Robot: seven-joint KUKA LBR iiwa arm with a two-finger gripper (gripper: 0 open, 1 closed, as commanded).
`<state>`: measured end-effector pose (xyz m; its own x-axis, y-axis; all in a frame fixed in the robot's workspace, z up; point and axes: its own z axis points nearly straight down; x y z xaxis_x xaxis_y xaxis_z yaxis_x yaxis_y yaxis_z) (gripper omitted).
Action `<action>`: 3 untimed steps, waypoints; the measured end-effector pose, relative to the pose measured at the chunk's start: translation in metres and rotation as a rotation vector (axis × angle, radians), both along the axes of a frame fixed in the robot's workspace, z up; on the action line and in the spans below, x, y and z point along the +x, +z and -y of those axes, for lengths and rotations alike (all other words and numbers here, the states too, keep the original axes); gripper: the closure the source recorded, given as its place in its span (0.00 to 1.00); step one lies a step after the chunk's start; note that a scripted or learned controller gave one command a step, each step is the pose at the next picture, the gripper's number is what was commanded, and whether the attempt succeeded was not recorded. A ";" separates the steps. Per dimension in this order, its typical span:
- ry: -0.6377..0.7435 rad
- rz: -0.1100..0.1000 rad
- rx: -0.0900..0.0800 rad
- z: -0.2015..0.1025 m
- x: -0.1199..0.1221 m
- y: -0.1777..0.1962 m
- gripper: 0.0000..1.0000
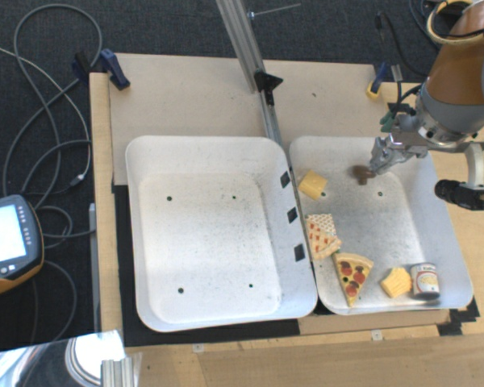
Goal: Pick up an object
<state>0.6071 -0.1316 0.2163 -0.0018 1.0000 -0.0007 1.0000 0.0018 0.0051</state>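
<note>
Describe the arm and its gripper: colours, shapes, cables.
The arm is rounded and grey, with a glossy orange band above the wrist. Thin dark cables run beside that segment. The gripper is small, metallic grey, with narrow parts tapering downward.

We see two bins side by side: the right bin (pixel 436 240) holds a waffle (pixel 323 234), pizza slice (pixel 352 276), cheese (pixel 396 281) and can (pixel 425 280) near; another cheese piece (pixel 312 185) lies farther left.

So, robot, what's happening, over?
Gripper over right bin, far end. Nothing seen in it. Pizza slice, cheese, can lying untouched.
</note>
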 end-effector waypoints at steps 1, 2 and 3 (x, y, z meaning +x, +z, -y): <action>0.006 -0.001 0.003 -0.058 0.010 0.012 1.00; 0.006 -0.008 0.004 -0.116 0.007 0.005 1.00; 0.005 -0.003 0.004 -0.166 0.008 0.018 1.00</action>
